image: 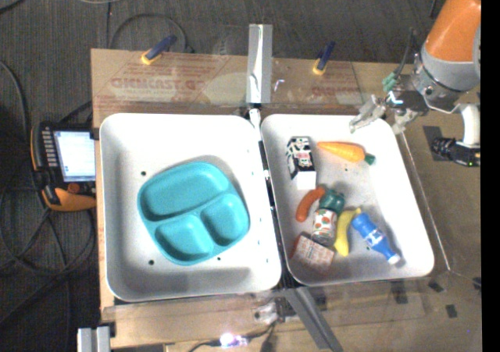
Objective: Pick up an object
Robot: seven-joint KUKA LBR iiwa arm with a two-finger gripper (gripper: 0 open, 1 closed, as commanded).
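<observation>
The right bin (pixel 414 210) holds several small objects: a black and white carton (pixel 300 157), an orange carrot (pixel 344 151), a red sausage (pixel 308 203), a green-capped jar (pixel 326 215), a yellow banana (pixel 344 232), a blue bottle (pixel 373 236) and a brown box (pixel 314 251). My gripper (pixel 373 112) hovers over the bin's far right corner, above and to the right of the carrot. Its fingers are spread open with nothing between them.
The left bin (pixel 125 264) carries a teal three-compartment tray (pixel 194 211). A metal divider post (pixel 258 62) stands behind the bins. An orange handheld pendant (pixel 64 165) lies left of the bench. Clamps (pixel 158 48) hold the back board.
</observation>
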